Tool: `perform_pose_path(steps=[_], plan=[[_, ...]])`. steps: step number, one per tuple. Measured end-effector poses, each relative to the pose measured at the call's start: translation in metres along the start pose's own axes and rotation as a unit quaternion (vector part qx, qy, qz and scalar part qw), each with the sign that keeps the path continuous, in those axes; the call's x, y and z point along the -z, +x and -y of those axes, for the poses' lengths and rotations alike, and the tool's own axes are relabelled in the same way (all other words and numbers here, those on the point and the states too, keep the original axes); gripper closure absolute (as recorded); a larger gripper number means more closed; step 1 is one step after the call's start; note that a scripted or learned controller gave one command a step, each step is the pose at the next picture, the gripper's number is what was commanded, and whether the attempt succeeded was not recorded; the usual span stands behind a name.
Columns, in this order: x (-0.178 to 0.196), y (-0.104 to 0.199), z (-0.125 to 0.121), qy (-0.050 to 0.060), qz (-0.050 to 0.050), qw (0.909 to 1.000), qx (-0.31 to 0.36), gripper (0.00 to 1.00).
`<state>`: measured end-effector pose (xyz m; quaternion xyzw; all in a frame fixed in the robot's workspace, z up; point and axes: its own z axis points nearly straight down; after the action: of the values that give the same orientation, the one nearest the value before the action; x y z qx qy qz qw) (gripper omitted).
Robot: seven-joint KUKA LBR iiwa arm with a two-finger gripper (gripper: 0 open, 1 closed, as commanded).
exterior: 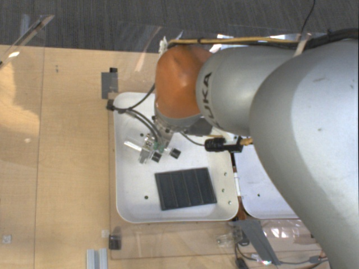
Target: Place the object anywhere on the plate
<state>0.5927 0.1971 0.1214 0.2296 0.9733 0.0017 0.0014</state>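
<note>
arm (269,105) reaches over left bin (126,200), gripper (148,150) pointing down, jaw state unclear.

The arm (269,111) hides most of the right bin (263,195); end effector (150,149) too small to read.

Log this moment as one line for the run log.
arm: over left bin | end effector: low above bin floor, grip state unclear | dark ridged plate: bare, toward bin's near edge | placement: not done
</note>
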Motion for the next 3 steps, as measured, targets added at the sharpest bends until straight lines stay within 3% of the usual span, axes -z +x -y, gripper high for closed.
perform_pose_path(steps=[1, 2, 3], plan=[[0.209, -0.029, -0.037, -0.003, 0.004, 0.9986, 0.053, 1.00], [0.062, -0.038, -0.061, -0.001, 0.000, 0.9859, 0.167, 1.00], [-0.024, 0.019, 0.003, 0.002, 0.001, 0.9911, 0.133, 1.00]])
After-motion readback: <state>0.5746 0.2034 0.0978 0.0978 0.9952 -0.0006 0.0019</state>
